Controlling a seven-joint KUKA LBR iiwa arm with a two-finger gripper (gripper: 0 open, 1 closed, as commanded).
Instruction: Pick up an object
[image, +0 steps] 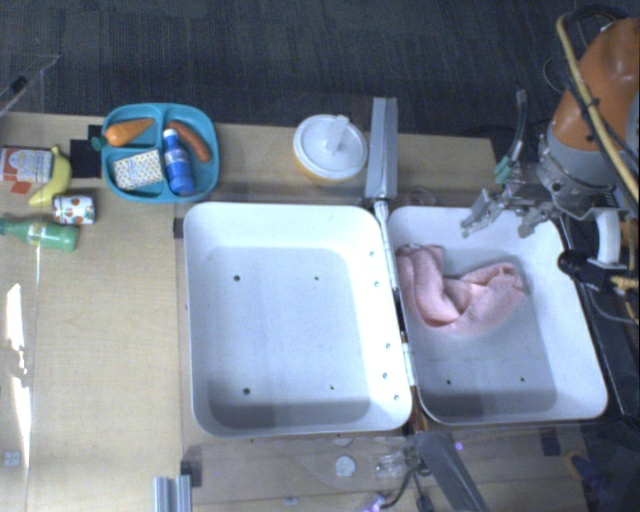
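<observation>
The gripper (505, 212) hovers with fingers spread wide and empty over the right bin's (570, 400) far edge. The crumpled pink cloth (462, 295) lies mid-bin; descending onto its raised fold should help.

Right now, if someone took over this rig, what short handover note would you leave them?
Gripper: above the back edge of the right bin, fingers spread, holding nothing.
Pink cloth: crumpled in the right bin's back half, near the divider, apart from the gripper.
Left bin: beside it, untouched.
Done: nothing lifted yet.
Left: come down over the cloth, close on it, and raise it.
</observation>
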